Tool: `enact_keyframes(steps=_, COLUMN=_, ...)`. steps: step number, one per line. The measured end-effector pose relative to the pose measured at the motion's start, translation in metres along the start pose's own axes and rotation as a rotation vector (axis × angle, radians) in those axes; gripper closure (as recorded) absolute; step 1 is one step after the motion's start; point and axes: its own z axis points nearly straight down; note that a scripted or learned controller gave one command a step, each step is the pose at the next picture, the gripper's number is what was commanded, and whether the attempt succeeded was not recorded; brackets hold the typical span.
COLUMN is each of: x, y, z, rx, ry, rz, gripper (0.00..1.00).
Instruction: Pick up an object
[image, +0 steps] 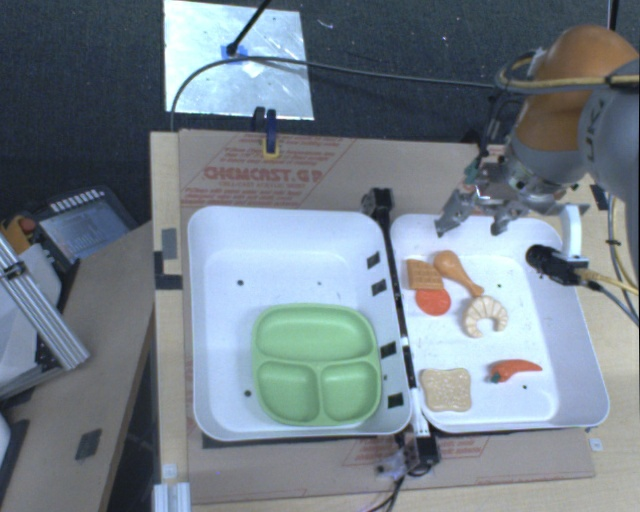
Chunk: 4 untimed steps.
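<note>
Camera view: drumstick (458, 271) just below open hand (473, 222).

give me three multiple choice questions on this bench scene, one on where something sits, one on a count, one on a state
1. Where does the green divided tray sit?
A. in the left bin
B. in the right bin
C. on the cardboard outside both bins

2. How many food items lie in the right bin?
A. three
B. six
C. nine

3. What is the state of the gripper?
A. shut on the croissant
B. open, holding nothing
C. shut on the red pepper

Answers:
1. A, the tray rests on the floor of the left bin.
2. B, there is a cracker, drumstick, tomato slice, croissant, red pepper and toast slice.
3. B, its fingers spread apart over the bin's far edge with nothing between them.
</note>
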Motion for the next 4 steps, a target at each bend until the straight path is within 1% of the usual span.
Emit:
enact_keyframes(steps=1, x=0.0, y=0.002, z=-0.007, rx=-0.013, ry=-0.001, rz=-0.002, gripper=0.0)
enact_keyframes(steps=2, x=-0.002, y=0.007, z=0.054, rx=-0.009, ry=-0.001, rz=0.0, gripper=0.0)
enact_keyframes(steps=3, x=-0.005, y=0.004, z=0.097, rx=-0.009, ry=-0.001, rz=0.0, gripper=0.0)
enact_keyframes(steps=4, x=-0.004, y=0.005, z=0.133, rx=-0.013, ry=0.001, rz=-0.001, gripper=0.0)
